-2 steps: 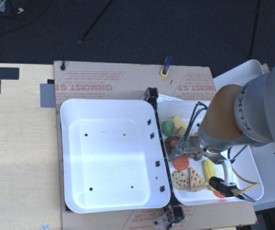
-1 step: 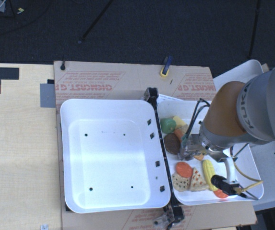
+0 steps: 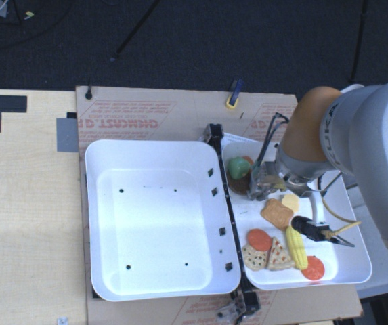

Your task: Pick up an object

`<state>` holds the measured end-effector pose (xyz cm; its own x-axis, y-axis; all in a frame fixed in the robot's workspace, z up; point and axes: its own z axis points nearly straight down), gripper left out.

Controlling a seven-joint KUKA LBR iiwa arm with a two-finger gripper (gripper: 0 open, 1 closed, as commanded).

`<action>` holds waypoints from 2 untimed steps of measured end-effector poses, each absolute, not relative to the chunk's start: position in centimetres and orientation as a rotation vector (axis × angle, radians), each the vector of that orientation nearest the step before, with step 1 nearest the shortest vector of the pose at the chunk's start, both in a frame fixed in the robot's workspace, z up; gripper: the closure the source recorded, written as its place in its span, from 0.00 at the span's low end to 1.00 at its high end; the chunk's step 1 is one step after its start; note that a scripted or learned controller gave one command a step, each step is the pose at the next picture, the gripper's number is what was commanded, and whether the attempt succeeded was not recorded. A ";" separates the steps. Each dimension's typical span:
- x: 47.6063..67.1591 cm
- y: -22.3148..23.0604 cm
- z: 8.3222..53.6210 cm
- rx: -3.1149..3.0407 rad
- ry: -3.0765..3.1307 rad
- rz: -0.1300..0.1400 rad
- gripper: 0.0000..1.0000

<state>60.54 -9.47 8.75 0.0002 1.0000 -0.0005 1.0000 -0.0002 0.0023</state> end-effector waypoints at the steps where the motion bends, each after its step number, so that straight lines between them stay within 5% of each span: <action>1: 64.4 -8.4 8.7 2.223 2.222 -0.003 1.00; 2: 64.3 -8.4 8.7 2.223 2.223 -0.003 0.00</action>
